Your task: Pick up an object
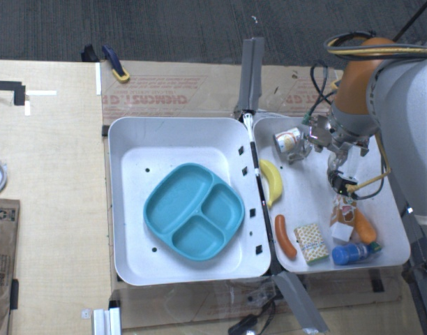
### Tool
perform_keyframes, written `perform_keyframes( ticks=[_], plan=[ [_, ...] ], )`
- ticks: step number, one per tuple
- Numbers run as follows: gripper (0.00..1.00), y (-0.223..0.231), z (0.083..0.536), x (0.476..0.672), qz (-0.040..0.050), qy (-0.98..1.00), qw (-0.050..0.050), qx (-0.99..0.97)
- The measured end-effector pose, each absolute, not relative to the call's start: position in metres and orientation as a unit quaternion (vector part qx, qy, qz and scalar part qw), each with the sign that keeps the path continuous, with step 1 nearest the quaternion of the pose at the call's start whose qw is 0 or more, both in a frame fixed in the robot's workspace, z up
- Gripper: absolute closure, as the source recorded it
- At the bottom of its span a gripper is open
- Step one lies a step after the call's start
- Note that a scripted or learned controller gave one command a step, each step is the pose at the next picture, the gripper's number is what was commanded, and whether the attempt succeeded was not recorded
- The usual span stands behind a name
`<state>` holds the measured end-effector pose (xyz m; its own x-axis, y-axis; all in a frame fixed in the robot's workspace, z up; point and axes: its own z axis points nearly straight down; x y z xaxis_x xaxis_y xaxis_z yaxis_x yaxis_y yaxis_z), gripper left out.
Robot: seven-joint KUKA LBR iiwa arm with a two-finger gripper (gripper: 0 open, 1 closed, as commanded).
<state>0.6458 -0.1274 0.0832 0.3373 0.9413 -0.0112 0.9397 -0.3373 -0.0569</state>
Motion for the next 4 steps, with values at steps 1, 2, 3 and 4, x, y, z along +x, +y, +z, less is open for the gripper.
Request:
perform_keyframes(
  ticks=[1,2,3,4],
  plan=[
    [0.00,-0.121,0.083,0.644,0.0252,-0.535,0.019,-0.844],
    [0.00,-0.133,0.176,0.633,0.0008,-0.477,0.000,-0.879],
    [0.00,-0.126,0.130,0.607,-0.0112,-0.516,-0.010,-0.856],
    [0.00,-0.106,0.092,0.629,0.0005,-0.632,0.000,-0.775]
  ],
)
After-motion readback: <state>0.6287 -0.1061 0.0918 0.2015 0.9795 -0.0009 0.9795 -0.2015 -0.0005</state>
